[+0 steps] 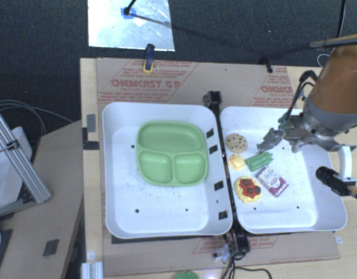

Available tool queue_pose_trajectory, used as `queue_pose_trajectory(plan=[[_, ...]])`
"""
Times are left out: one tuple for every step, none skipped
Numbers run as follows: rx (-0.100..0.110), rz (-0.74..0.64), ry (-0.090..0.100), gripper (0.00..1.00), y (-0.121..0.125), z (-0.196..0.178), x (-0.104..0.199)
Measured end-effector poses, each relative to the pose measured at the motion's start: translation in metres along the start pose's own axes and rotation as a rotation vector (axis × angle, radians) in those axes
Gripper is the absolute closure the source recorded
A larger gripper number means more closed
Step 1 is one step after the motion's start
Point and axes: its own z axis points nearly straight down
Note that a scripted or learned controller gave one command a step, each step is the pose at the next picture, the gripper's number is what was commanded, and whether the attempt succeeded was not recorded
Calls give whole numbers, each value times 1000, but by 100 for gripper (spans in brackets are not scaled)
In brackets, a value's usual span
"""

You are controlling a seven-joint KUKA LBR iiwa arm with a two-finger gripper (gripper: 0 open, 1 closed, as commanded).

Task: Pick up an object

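Divided plate (171, 153) in left bin (117, 214); cookie (236, 142), packet (272, 181) and pizza toy (248, 189) in right bin (306, 214).

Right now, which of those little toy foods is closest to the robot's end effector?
The green piece, lying just below the end effector. The cookie, yellow piece and pizza sit farther left or lower.

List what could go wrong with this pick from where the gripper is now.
1. The gripper sits just above the green item, which lies close to the yellow piece and the red-and-white packet; closing may nudge or catch a neighbour instead.
2. The green item lies flat and tilted, so the fingers may slide off it.
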Motion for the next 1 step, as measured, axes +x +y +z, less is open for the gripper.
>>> queue_pose_trajectory(plan=[[0, 4, -2, 0, 44, 85, -51]])
